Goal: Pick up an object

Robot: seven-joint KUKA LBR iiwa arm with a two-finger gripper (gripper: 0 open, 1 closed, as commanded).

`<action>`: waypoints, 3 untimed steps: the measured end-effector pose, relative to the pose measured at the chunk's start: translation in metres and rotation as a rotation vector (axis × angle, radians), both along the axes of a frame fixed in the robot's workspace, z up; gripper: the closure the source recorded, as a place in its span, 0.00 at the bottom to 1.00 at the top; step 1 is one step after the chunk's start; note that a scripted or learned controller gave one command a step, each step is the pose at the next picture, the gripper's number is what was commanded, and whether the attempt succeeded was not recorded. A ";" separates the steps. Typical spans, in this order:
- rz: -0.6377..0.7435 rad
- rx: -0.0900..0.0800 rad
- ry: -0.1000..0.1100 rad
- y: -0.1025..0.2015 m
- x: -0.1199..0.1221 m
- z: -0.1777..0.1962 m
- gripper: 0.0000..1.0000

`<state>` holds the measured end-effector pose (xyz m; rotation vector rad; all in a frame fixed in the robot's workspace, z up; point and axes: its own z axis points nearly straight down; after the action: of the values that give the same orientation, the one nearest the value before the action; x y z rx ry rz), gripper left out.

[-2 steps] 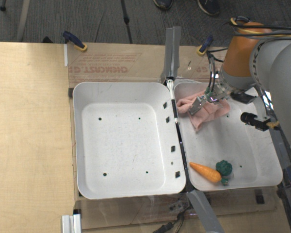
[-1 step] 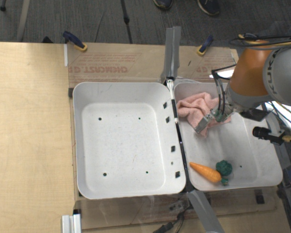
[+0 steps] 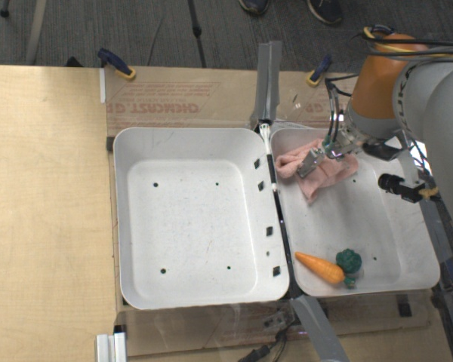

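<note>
Gripper (image 3: 315, 161), closed on crumpled pink cloth (image 3: 322, 170) near right white plastic bin's (image 3: 408, 277) twelve o'clock rim; open floor toward six.

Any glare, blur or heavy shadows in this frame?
Camera view: lighting even, shadows soft; left bin bright white but its floor dots still readable; carrot sharp; gripper over the pink cloth small and slightly soft; arm near the lens looks large.
</note>
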<state>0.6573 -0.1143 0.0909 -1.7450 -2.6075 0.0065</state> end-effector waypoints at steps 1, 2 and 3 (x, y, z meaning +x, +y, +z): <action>0.051 0.001 -0.005 0.010 -0.092 0.001 0.00; 0.120 0.001 0.008 0.008 -0.002 -0.001 0.00; 0.133 0.001 -0.004 0.007 -0.100 0.000 0.00</action>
<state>0.5576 -0.1071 0.0912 -1.5696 -2.7202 0.0019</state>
